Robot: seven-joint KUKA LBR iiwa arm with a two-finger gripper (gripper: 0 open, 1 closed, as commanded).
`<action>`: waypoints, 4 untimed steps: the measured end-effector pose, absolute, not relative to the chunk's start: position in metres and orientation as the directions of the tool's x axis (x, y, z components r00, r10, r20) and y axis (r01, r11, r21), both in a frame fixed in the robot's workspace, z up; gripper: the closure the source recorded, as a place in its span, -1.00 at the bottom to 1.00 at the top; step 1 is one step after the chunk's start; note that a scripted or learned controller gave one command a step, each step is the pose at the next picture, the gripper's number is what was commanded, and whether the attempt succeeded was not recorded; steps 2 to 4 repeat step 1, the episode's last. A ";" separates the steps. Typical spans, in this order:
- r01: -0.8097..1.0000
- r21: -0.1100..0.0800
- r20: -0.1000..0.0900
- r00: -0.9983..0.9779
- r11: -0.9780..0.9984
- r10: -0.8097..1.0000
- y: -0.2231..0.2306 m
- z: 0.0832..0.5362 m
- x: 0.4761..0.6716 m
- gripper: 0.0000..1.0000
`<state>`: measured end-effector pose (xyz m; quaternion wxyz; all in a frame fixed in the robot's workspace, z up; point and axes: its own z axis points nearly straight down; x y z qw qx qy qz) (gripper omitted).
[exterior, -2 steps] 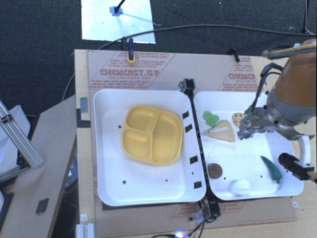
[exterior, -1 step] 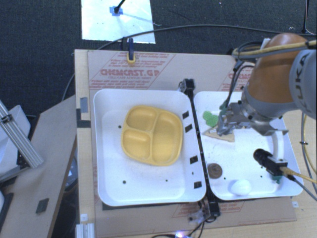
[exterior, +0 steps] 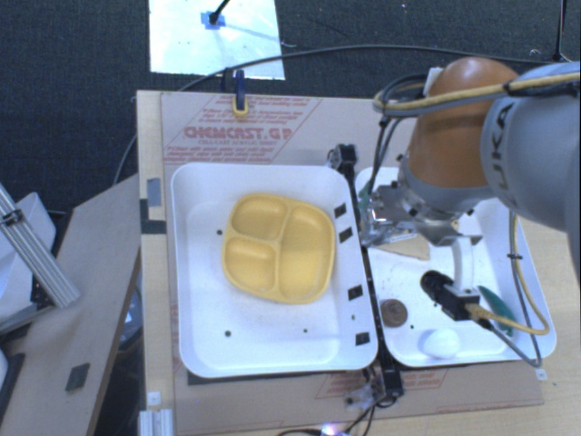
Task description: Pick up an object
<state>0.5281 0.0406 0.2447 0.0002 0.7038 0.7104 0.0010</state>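
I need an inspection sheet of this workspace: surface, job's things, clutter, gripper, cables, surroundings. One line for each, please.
Surface: bench board with red print, bearing the left bin and the right bin side by side.
Job's things: yellow divided plate in the left bin; brown disc, white egg-shaped object, green-handled tool and tan flat piece in the right bin.
Clutter: nothing seen.
Gripper: gripper low over the right bin's left side, near the divider; finger state cannot be judged.
Cables: yellow cable looping from the arm across the right bin; black cable on the floor behind.
Surroundings: dark carpet, white sheet with a blue mark, aluminium rail on the left.
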 end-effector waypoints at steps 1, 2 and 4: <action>1.000 0.001 0.001 -0.009 0.009 1.000 0.093 0.223 0.540 1.00; 1.000 0.001 0.001 -0.009 0.009 1.000 0.093 0.223 0.540 1.00; 1.000 0.001 0.001 -0.009 0.009 1.000 0.093 0.223 0.540 1.00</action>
